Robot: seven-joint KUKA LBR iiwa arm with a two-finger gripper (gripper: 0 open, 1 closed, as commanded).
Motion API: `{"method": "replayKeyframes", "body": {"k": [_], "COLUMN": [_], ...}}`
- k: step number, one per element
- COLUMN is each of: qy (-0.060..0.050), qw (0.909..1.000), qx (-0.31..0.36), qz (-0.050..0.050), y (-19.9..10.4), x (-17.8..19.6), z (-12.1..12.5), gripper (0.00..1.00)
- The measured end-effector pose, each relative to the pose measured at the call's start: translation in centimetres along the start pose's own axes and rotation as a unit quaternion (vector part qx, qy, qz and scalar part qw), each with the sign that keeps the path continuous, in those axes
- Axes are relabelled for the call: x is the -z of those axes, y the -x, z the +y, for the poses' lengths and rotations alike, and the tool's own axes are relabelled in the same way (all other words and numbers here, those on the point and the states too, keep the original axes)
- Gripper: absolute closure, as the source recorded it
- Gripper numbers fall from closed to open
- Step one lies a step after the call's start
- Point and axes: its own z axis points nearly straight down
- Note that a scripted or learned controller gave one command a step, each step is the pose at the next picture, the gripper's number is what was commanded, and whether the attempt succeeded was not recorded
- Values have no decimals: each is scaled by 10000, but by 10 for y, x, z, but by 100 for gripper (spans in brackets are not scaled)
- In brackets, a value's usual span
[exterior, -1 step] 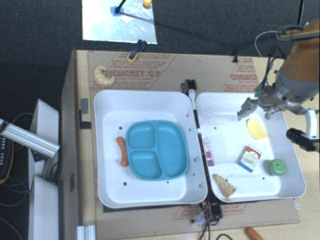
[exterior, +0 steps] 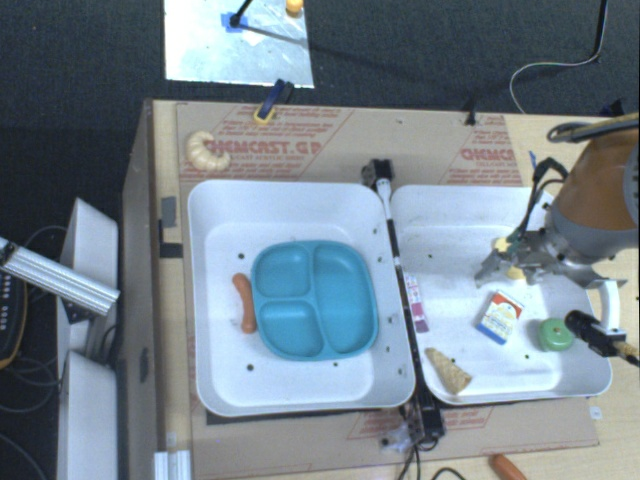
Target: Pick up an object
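White plastic, two bins: the left bin (exterior: 215,298) carries a blue divided tray (exterior: 313,299) at its centre and an orange sausage (exterior: 245,302) just beside the tray's left edge. In the right bin (exterior: 450,218) I see the gripper (exterior: 505,260) low near the centre; I cannot tell how it is set. The small carton (exterior: 498,317) lies near it, towards the bin's front edge; a green round piece (exterior: 556,334) sits at the front right corner, a tan wedge (exterior: 449,370) at the front left. My concern: closing here catches nothing, since the carton lies clear of the gripper.
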Motion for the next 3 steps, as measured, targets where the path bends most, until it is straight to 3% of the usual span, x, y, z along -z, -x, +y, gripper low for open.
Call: {"method": "replayKeyframes", "body": {"k": [1, 2, 3], "qy": [9, 29, 28], "qw": [10000, 10000, 10000], "qx": [2, 7, 7], "qz": [0, -3, -2], "y": [2, 2, 2], "x": [-39, -28, -28], "z": [-31, -29, -29], "gripper": [0, 100, 0]}}
